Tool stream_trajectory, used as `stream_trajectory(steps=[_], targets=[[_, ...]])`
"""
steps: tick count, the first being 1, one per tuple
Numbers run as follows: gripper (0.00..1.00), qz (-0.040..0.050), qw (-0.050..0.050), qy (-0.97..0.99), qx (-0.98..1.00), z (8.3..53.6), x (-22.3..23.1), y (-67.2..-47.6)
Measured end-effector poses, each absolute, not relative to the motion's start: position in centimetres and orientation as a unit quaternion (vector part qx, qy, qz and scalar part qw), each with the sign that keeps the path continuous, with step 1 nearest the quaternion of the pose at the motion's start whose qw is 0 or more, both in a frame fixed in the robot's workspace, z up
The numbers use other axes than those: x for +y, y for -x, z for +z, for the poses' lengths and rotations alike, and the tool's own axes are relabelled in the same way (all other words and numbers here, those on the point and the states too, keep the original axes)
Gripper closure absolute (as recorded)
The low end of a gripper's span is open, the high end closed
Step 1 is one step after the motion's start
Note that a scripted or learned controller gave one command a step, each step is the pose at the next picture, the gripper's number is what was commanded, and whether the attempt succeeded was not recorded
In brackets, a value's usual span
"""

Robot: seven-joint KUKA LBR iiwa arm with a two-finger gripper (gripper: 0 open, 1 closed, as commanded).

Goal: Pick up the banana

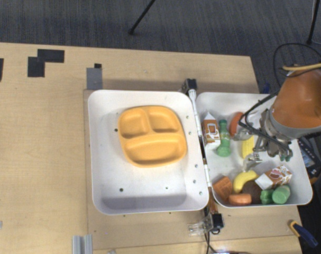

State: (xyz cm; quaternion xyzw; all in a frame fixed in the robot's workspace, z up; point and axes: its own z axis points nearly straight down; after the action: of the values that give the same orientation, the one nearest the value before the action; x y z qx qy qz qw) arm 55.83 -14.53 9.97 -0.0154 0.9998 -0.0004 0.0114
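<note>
- Camera view: two white bins sit side by side on a tan bench [38, 157]. The left bin [107, 194] holds an orange plate [151, 135] with three compartments, lying near the bin's middle.
- The right bin [303, 192] holds a jumble of toy foods. The banana [244, 180] lies in the lower middle of this bin, curved, its upper end pointing toward the gripper.
- Just beside the banana, to its left, is a brown piece [222, 185]; below it lies an orange-red piece [239, 199]. To its right are a white block [264, 181], a wrapped snack [281, 174] and two green pieces [274, 196].
- Further up the bin stand a small carton [210, 132], a green bottle [223, 144], a red piece [235, 123] and a yellow piece [247, 146].
- The arm [303, 102] reaches in from the right, its orange band over the bin's right side. The gripper [251, 163] hangs just above the banana's upper end; whether it is spread or closed cannot be told, and nothing is seen held in it.
</note>
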Motion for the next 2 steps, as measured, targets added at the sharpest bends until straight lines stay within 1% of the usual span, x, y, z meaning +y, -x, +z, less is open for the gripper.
stream_trajectory(steps=[1, 2], targets=[[0.0, -0.0113, 0.009, 0.113, 0.994, 8.9, -13.1, -56.8], [1.0, -0.0084, 0.013, 0.114, 0.993, 10.0, -12.6, -57.0]])
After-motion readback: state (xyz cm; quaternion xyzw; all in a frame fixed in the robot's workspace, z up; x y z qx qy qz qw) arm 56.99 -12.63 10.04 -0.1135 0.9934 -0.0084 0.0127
